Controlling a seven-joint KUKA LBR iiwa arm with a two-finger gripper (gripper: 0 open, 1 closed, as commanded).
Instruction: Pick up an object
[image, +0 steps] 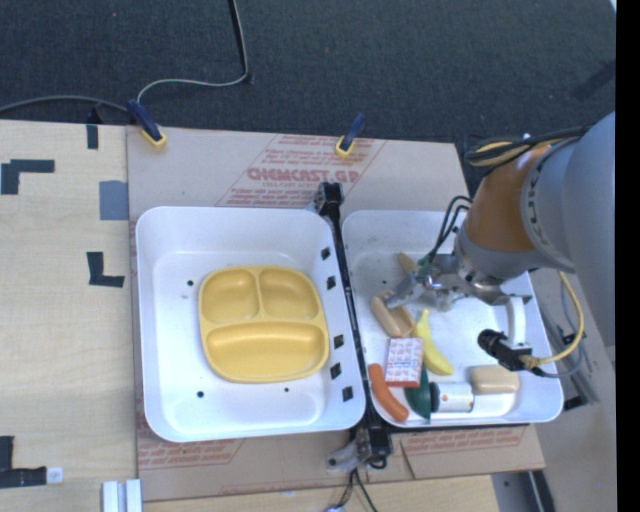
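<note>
My gripper (418, 288) reaches down into the right bin (535, 405) from the right, under the orange band of the arm. Its tips sit low among the items, right beside a tan bread roll (392, 317) and the top of a yellow banana (432, 347). A small brown piece (406, 263) lies just behind the tips. Nothing is seen lifted between the fingers. Further forward lie a red-and-white box (404, 362), an orange carrot (387, 392), a dark green and white bottle (440, 398) and a beige block (493, 380).
The left bin (160, 330) holds a yellow divided plate (263, 323). A black divider with clips (338, 290) runs between the bins. Cables and a black connector (497, 345) hang off the wrist over the right bin. Cardboard lies under both bins.
</note>
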